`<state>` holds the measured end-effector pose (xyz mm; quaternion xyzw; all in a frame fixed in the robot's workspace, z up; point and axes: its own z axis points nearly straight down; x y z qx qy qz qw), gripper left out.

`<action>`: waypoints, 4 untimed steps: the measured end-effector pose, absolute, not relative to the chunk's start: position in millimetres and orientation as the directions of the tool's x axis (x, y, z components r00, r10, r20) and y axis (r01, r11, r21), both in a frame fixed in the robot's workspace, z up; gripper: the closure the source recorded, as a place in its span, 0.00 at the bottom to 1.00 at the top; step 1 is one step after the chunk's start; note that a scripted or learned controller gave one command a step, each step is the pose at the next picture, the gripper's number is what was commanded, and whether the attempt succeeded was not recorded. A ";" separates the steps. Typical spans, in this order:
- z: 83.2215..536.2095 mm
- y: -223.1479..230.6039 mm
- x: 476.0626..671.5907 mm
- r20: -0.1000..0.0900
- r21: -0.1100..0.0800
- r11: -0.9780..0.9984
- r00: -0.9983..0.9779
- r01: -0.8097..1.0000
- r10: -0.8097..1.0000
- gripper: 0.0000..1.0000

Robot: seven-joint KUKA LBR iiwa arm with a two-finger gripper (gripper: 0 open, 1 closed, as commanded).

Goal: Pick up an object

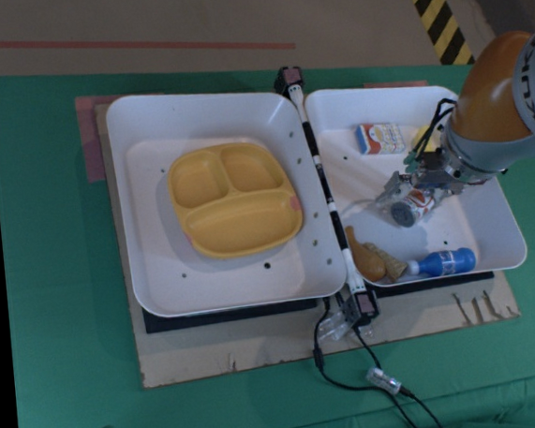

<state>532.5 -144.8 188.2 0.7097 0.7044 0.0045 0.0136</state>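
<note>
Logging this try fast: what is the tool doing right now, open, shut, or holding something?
Tool: down in the right bin at a small can; open or shut cannot be told, nor a hold.

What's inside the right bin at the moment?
The right bin holds a small carton, a can at the gripper, a blue bottle and a tan toy. The arm covers the bin's far right part.
</note>
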 end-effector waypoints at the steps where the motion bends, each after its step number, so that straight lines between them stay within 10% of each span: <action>1: 203.6 -148.0 535.3 -0.018 0.040 -0.014 0.015 0.999 1.000 1.00; 2: 203.6 -147.8 535.3 -0.018 0.040 -0.014 0.014 0.999 1.000 0.00; 3: 188.2 -133.8 487.1 -0.013 0.031 -0.007 0.008 1.000 1.000 0.00; 4: 201.9 -136.9 488.6 -0.017 0.040 -0.015 0.016 0.999 1.000 1.00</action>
